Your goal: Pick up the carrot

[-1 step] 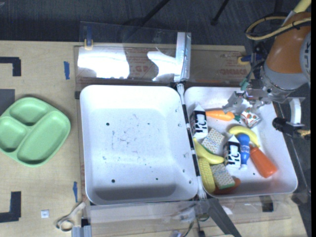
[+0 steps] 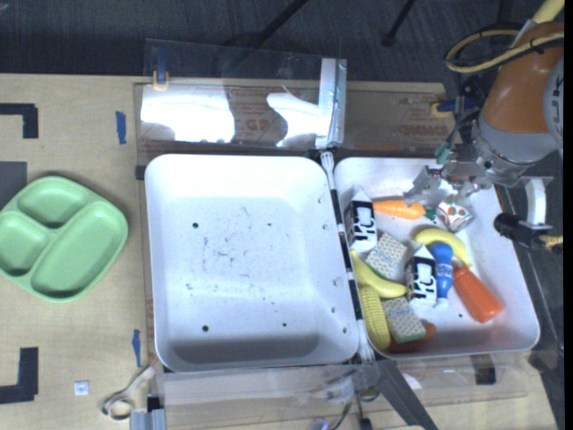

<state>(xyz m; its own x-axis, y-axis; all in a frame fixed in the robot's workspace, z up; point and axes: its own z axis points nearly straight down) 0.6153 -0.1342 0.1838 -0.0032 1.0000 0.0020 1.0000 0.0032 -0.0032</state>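
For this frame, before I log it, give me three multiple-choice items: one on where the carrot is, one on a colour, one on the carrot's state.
1. The carrot lies in:
A. the left bin
B. the right bin
C. the green tray

2. The sectioned tray left of the bins is:
A. green
B. red
C. blue

3. The carrot is:
A. hanging above the bin
B. standing upright
C. lying in the bin, near the gripper

Key: 1 B, it lies at that bin's far end; 2 A, it is pale green; 3 C, it lies flat beside the gripper.
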